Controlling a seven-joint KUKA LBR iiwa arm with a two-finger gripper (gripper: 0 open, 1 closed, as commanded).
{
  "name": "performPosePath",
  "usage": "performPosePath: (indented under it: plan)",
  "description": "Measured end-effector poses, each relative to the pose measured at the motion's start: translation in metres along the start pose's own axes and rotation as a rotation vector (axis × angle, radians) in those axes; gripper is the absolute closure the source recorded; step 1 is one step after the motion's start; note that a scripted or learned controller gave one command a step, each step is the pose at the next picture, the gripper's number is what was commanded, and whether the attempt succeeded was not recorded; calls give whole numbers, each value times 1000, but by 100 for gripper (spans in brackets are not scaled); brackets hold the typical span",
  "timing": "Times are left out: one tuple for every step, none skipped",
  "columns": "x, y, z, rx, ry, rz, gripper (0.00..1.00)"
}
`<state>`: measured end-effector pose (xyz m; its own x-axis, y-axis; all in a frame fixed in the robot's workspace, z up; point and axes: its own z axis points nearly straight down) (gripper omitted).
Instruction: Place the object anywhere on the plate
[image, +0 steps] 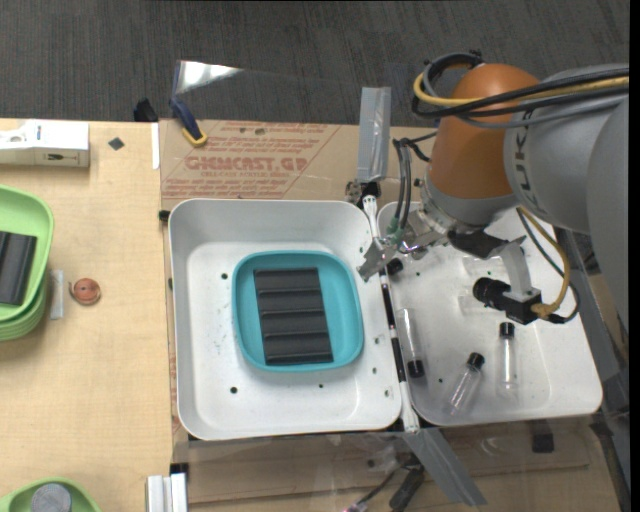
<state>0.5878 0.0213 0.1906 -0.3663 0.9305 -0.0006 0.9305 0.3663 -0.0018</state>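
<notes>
Looming grey and orange, the arm (500, 130) hid much of the right bin (560, 395), and its gripper (400, 240) could hardly be made out at the bins' shared edge. Clear tubes (508, 355) lay in that bin. A teal plate (298, 311) holding a dark ridged block (292, 315) sat in the left bin (200, 330).

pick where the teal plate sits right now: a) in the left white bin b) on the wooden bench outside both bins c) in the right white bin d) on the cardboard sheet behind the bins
a: the teal plate lies flat inside the left white bin, with a dark ribbed block on it, while the right white bin holds small tubes.
</notes>
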Motion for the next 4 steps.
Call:
performPosePath:
  plan:
    - [-2,-1,-8,1,-1,3,100]
    - [54,-14,0,1,0,-51,100]
    - [54,-14,0,2,1,-50,0]
    - [4,-37,-51,-1,-1,-20,0]
